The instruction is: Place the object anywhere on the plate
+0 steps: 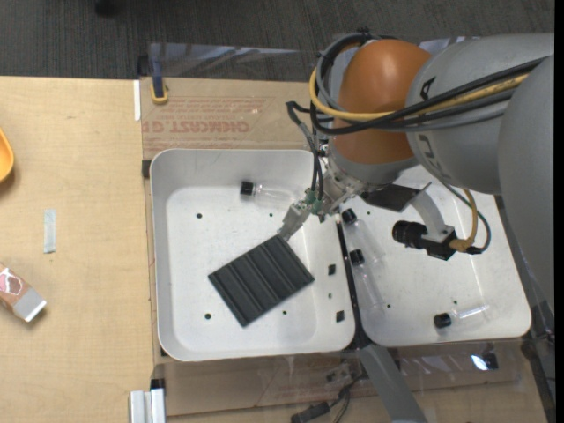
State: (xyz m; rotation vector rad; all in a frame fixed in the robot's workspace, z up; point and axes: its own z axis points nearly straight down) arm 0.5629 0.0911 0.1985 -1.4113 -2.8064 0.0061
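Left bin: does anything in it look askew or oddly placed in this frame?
The dark ribbed plate lies turned at an angle to the left bin's walls. A small clear vial with a black cap lies on its side near the back wall, apart from the plate.

I count two white bins: the left bin and the right bin. In the left one I see one dark ribbed plate and one small clear vial with a black cap. In the right one I make out one more clear vial. One arm with one gripper reaches over them.
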